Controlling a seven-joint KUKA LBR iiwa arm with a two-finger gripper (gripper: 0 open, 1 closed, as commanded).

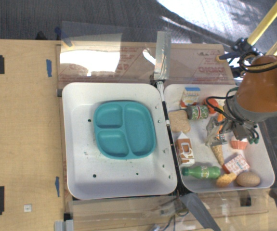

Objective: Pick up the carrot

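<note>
Gripper (218,133) hangs low mid right bin (266,170), finger state cannot tell. Carrot (212,102) lies apart toward bin's far edge, beside dark can (197,112). Green bottle (202,172) near front edge. Teal divided plate (125,129) sits centre of left bin (75,177)

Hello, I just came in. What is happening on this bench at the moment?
A grey robot arm with an orange band reaches into the right bin, which holds toy foods. Its gripper hangs low among them, near an ice cream cone and a dark can. An orange piece, probably the carrot, lies at the far side near the can, apart from the gripper. The left bin holds a teal divided plate.
</note>
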